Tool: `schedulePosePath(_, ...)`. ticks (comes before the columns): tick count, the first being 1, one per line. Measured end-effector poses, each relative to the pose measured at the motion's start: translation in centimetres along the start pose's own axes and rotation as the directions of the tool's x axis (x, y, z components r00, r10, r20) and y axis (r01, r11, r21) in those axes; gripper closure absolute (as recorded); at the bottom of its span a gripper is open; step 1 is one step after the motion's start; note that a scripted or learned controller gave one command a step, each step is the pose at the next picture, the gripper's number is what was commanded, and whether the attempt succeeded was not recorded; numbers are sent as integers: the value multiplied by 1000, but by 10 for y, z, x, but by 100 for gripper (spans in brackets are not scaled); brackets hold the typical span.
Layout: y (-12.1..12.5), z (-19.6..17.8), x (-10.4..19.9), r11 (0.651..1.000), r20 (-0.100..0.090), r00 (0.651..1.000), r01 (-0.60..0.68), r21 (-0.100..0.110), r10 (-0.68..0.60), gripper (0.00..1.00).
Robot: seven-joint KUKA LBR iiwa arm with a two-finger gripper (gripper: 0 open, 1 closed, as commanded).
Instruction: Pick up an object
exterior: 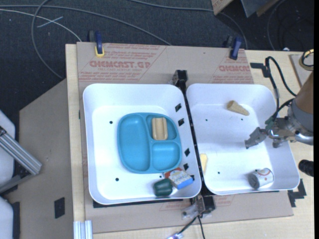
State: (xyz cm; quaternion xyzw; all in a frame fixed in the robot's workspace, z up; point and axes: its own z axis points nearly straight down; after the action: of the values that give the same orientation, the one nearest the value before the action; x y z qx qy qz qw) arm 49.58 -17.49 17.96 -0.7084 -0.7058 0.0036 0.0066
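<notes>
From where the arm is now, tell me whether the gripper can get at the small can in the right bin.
Probably yes. The gripper hangs over the right bin, and the small can lies near the bin's front edge just below it, with bare white floor between them and nothing leaning on it.

Both my bins (pixel 99 133) are white. Left one's got a blue tray (pixel 134 143) carrying a tan block (pixel 159 128); dark green thing (pixel 162 187) just below that tray.
</notes>
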Motion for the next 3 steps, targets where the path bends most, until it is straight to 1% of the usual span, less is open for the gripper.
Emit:
schedulePosePath(1,3,-6,0,1000,3,1000,4,-13,-4,0)
schedulePosePath(2,1,57,3,1000,0,1000,4,-7,-4,0)
schedulePosePath(3,1,97,4,1000,1,1000,4,-9,-4,0)
